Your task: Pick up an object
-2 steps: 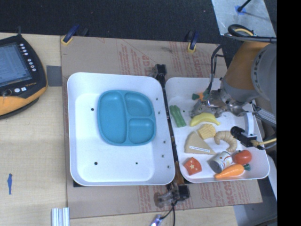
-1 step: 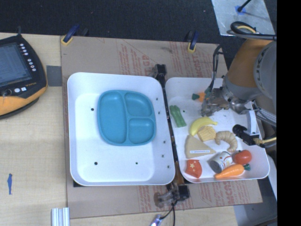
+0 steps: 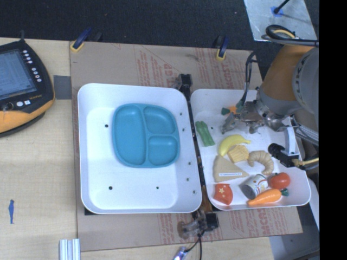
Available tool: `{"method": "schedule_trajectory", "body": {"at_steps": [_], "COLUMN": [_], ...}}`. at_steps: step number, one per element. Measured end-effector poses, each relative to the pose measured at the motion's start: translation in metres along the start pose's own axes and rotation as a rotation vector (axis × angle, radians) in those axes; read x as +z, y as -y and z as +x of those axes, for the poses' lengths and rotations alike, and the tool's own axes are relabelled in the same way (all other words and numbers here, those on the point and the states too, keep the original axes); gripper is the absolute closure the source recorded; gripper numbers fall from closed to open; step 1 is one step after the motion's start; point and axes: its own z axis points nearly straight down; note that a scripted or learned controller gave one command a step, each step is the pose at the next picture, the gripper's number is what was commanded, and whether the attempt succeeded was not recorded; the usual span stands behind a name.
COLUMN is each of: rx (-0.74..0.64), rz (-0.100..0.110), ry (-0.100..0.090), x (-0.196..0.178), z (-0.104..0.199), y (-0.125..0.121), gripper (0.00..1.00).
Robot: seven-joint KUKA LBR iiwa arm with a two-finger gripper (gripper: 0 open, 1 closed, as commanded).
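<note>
The right bin (image 3: 211, 104) holds several toy foods: a green piece (image 3: 205, 133), a yellow banana (image 3: 233, 142), a cheese wedge (image 3: 237, 154), a croissant (image 3: 261, 158), a beige slice (image 3: 227, 170), a red strawberry (image 3: 223, 193), a small can (image 3: 254, 186), a tomato (image 3: 279, 180) and a carrot (image 3: 265, 197). My gripper (image 3: 240, 124) hangs over the bin's far part, just behind the banana. It is open, its fingers spread, with nothing between them.
The left bin (image 3: 92, 161) contains a blue divided plate (image 3: 145, 134). An orange-edged tablet (image 3: 19, 88) lies at the far left of the bench. The arm's grey body (image 3: 287, 85) covers the right bin's far right corner.
</note>
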Motion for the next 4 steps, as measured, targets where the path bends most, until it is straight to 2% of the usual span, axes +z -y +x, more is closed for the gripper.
{"method": "schedule_trajectory", "body": {"at_steps": [1,2,3,4], "rx": [0.006,0.002,0.001,0.003], "rz": [0.005,0.007,0.008,-0.001], "ry": [-0.003,-0.003,-0.003,-0.002], "x": [0.011,0.000,0.000,0.009], "z": [0.018,0.018,0.018,0.020], "y": [-0.045,-0.045,-0.045,-0.046], "gripper": [0.00,1.00,0.00,0.00]}}
